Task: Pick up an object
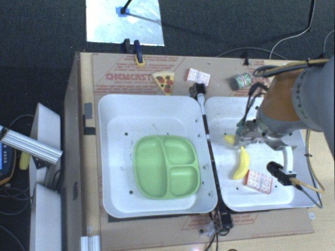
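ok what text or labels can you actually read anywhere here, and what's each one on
"CHEMCAST": red print on the brown cardboard sheet under the bins, behind the left bin.
The smaller red lines above and below it: too blurred to read.
Small box behind the bins: red pattern, not legible.
Small box in the right bin: print too small to read.
Can: label unreadable.

On the brown board (125, 67) under my bins I can read one word in red capitals, "CHEMCAST", printed along its far edge left of the pizza slice (164, 82). More red print runs beside it and along the board's near edge, too small for me to read. The two small cards (198, 77) and (259, 181) carry red marks I cannot make out
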`<state>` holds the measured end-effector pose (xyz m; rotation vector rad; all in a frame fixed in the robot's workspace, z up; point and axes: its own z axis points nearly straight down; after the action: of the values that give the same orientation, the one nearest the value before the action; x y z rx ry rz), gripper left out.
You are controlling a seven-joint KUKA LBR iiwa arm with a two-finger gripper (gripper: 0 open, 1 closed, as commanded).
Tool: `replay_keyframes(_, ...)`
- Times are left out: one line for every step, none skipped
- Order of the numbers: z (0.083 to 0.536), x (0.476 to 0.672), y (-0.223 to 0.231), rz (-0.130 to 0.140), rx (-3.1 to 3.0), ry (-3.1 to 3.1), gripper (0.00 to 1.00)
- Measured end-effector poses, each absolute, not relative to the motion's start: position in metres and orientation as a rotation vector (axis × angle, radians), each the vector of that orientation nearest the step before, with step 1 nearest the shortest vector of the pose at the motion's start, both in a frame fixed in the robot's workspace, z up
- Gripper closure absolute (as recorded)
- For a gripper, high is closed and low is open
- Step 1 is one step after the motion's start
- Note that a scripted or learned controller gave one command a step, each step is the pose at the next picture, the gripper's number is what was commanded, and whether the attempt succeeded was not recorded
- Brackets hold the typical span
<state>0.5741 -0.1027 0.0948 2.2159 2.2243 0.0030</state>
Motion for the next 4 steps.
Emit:
replay_keyframes(0.186,0.542,-0.093,0.003,2.216,2.222,1.00)
replay_keyframes(0.185,0.542,-0.093,0.003,2.217,2.223,0.00)
replay_keyframes(0.084,0.525,-0.087,0.002,2.219,2.222,0.00)
replay_keyframes(0.095,0.525,-0.087,0.004,2.218,2.222,1.00)
